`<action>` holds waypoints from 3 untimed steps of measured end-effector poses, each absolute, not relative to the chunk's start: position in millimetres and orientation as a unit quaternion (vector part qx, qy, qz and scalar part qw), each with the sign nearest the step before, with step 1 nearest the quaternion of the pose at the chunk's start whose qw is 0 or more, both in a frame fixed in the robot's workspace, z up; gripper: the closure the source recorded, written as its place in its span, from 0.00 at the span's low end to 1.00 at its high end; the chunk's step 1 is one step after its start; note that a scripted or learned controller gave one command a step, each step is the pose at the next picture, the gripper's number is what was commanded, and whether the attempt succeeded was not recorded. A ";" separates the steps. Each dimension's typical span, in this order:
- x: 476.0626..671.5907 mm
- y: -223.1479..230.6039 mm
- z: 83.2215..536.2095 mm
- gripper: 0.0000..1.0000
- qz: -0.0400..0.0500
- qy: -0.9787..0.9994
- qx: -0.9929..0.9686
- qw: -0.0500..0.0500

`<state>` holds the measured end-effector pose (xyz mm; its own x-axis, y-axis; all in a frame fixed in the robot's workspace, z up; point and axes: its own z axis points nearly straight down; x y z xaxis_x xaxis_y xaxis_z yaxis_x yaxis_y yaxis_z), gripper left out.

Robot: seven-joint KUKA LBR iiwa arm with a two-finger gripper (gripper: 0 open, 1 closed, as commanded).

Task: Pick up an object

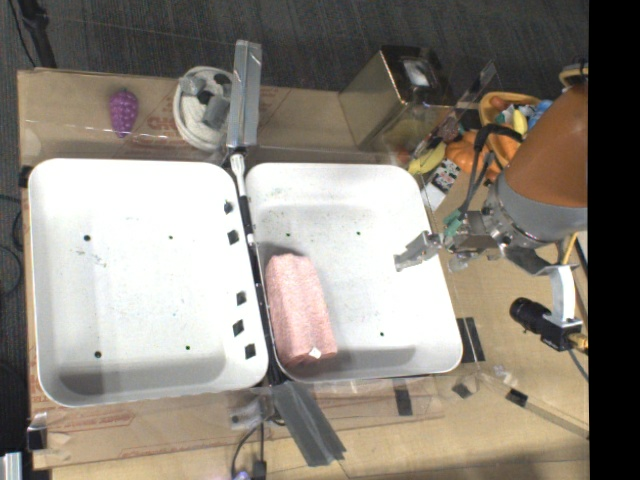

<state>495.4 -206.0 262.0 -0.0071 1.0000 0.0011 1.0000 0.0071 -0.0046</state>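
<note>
Nearest, at 6 o'clock, a grey strip (305, 426) sticks out from under the seam between the two bins, lying on the bench (520, 438). Left bin (130, 268) at 9 o'clock, right bin (350, 208) at centre, set side by side with rims touching. Pink roll (298, 310) lies on the right bin's floor at that bin's 7 o'clock, just beside the left wall, long axis running roughly 12 to 6, with a small white tag at its near end. Gripper (410, 255) sits at the right bin's 3 o'clock, just inside the rim, pointing toward 9, well apart from the roll; can't tell if it is released or clenched, too small and blurred. Arm (545, 183) comes in from 3 o'clock, grey with an orange top. Far side, on the bench beyond the bins: purple lump (123, 111) at 10 o'clock, white coil (203, 105) at 11, near an upright grey post (245, 88) at the seam. Brown box (395, 93) at 1 o'clock, and a toy pile (470, 138) at 2, just beside the arm.
</note>
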 end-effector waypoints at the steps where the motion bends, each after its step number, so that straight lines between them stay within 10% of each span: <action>1: 555.4 -144.2 175.6 0.00 0.002 -0.676 -0.737 0.003; 3: 610.0 -108.4 93.0 0.00 0.000 -0.763 -0.647 0.000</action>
